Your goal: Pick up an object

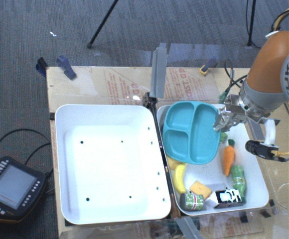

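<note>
- The gripper (223, 119) sits over the right bin (261, 176), at the right rim of the blue divided plate (192, 132). Its metal parts overlap that rim, and I cannot tell how far it is open or whether it has hold of anything.
- The plate leans tilted across the upper left of the bin, resting partly on the banana (179, 176). It looks like the nearest candidate to pick.
- If the plate is the target, a firm pinch on the thin rim seems the only workable hold. A slow, straight lift should limit swinging, since a one-edge grip on a broad plate will probably let it pivot.
- The carrot (228, 159) lies just beside the plate's right edge, below the gripper, with a small green item (224, 137) between them. A descent slightly off target could nudge these instead.
- Easier alternatives lie lower in the bin: the green bottle (238, 179), the yellow cheese wedge (200, 188), the small can (193, 201) and a black-and-white toy (228, 196).
- The left bin (65, 133) is well apart and plays no part in this step.
</note>
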{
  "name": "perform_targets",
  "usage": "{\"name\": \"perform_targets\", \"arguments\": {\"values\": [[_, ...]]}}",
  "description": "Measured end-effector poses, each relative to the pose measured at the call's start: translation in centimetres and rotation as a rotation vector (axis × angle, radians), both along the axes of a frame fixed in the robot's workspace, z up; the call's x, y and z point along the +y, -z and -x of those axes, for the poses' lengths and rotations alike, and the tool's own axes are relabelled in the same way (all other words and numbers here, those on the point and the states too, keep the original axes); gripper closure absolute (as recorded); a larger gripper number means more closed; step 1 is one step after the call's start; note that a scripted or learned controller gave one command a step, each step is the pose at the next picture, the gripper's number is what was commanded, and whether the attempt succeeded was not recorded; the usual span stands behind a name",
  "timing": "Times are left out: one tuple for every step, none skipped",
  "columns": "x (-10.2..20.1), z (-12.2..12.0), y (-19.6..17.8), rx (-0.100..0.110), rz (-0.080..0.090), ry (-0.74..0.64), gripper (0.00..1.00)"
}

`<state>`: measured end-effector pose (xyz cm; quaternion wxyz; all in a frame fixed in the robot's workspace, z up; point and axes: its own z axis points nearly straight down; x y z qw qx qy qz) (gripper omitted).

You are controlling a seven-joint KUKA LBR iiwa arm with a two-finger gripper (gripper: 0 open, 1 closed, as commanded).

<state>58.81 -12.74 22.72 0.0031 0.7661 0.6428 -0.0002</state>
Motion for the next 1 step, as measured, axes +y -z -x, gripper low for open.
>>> {"name": "perform_targets", "arguments": {"values": [[0.21, 0.03, 0.12, 0.003, -0.005, -0.002, 0.00]]}}
